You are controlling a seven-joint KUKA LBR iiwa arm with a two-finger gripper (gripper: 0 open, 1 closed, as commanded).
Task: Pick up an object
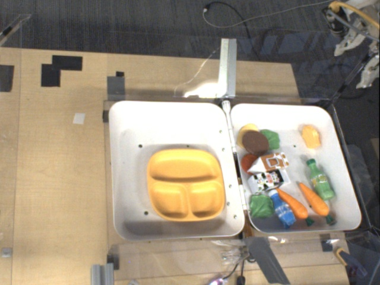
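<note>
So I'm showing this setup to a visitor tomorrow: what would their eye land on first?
Most likely the yellow divided tray, which sits alone in the middle of the left bin. Next comes the colourful clutter in the right bin: two toy carrots near the front, a green bottle toward the right wall and a brown disc near the divider.

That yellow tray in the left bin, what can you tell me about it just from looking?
The yellow tray is a rounded-corner dish that looks like smooth moulded plastic, split into three compartments: one long one across the far side and two smaller ones side by side nearer the camera. It lies flat and right side up, near the middle of the left bin, turned slightly askew to the bin's walls. Nothing lies in it, and it touches only the bin floor.
</note>
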